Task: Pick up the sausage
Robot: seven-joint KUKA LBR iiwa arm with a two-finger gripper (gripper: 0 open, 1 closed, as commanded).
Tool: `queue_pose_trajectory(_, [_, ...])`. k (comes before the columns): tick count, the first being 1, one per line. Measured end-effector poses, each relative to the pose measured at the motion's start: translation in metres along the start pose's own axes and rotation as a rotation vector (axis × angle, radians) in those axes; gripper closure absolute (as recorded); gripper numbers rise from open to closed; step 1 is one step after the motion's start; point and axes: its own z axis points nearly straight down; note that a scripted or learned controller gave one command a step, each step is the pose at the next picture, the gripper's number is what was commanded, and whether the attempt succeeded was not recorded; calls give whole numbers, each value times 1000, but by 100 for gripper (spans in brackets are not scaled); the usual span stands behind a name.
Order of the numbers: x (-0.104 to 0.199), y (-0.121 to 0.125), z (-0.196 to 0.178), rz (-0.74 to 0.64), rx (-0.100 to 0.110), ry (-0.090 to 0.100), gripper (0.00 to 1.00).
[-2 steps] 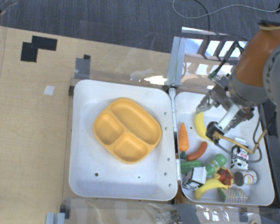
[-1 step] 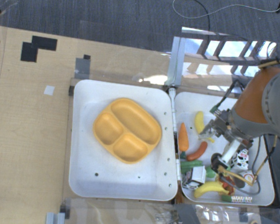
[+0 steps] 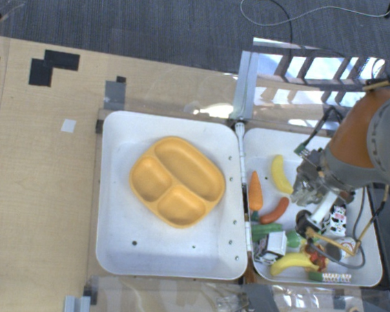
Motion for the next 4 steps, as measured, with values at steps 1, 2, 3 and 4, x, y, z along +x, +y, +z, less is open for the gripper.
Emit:
queue_pose_trajectory(1, [-5,25,-68,24,0,-1,100])
queue_pose_trajectory(2, [-23,91,-89,-178,0,-2,100])
queue_pose_trajectory(3, [-28,134,-89,-145,-1,-2,100])
queue_pose_trajectory(4, [-13,127,38,-193,-2,0,100])
